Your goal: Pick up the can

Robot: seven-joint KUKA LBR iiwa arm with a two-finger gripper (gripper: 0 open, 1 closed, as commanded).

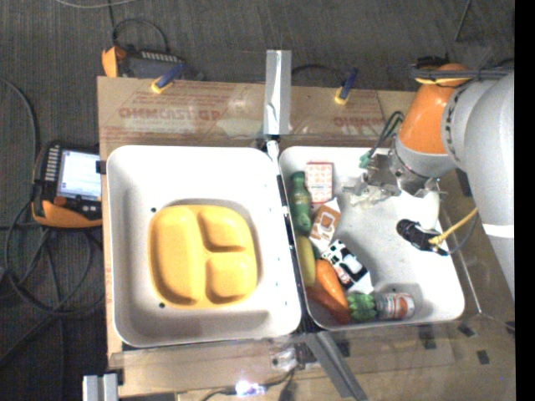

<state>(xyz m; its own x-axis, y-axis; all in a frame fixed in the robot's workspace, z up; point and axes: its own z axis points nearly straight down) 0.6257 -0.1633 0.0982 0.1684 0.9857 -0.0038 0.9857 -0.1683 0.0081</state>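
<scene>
The can (394, 306) is silver with a red band and lies on its side at the near edge of the right bin (435, 278), just right of a green leafy item (362, 306). My gripper (374, 184) hangs over the far part of that bin, well up from the can and apart from it. Nothing shows in its grasp.
Along the right bin's left wall lie a green bottle (299, 200), a red-and-white carton (319, 180), a small orange packet (324, 222), a black-and-white item (345, 263), a yellow piece (307, 260) and a carrot (329, 285). The left bin (125, 182) holds a yellow divided tray (205, 253).
</scene>
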